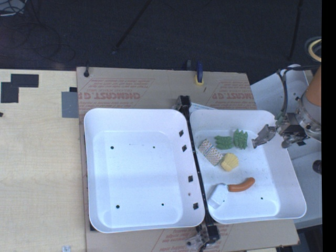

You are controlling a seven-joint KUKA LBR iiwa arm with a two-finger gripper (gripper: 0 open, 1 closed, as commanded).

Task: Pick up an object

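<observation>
The right bin (pixel 286 193) holds several small objects. A checkered packet (pixel 210 152) lies near its left wall, with a yellow block (pixel 229 162) just right of it. Two green pieces (pixel 224 142) (pixel 240 138) sit side by side further back. An orange sausage (pixel 241 185) lies toward the front, and a pale white piece (pixel 216 195) rests at the front left. My gripper (pixel 274 138) hovers over the bin's right rear part, to the right of the green pieces. Its fingers are spread open with nothing between them.
The left bin (pixel 94 193) stands beside the right one, parted by a black divider with clips (pixel 190 156). Both rest on a cardboard sheet (pixel 136 91) over a wooden bench. The arm's wrist (pixel 310 117) comes in from the right.
</observation>
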